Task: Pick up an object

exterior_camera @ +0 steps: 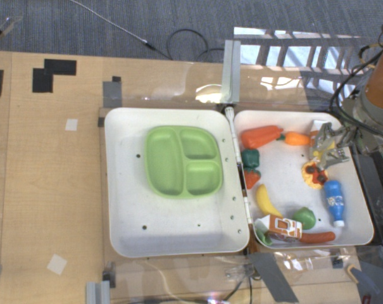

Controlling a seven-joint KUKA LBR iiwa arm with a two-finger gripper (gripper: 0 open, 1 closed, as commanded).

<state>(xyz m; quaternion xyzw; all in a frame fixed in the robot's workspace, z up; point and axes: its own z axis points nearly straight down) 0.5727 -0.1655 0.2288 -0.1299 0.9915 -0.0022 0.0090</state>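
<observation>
Over the right bin's (368, 230) far right corner, the arm (376, 100) reaches in from the right, and its pincer (327, 147) hangs low above a small yellow-and-red toy (314, 175). Its metal fingers (322, 137) point down and left; whether they are apart or together I cannot tell, and nothing shows between them.

That bin holds the loose things. A carrot (261, 135) lies along the far wall by the divider, with a smaller orange piece (296, 139) just right of it, near the fingers. A green pepper (250, 158) sits below the carrot against the left wall, and a red piece (252, 178) lies just under it. A banana (265, 201) curves toward the near left corner. A small carton (285, 228) lies at the near wall, touching a green ball (304, 218) on its right. A red sausage (316, 237) runs along the near edge. A blue bottle (334, 201) lies on its side near the right wall, just below the yellow-and-red toy.

A green divided plate (182, 161) lies flat in the left bin (125, 227). Both bins rest on the table (45, 189).
</observation>
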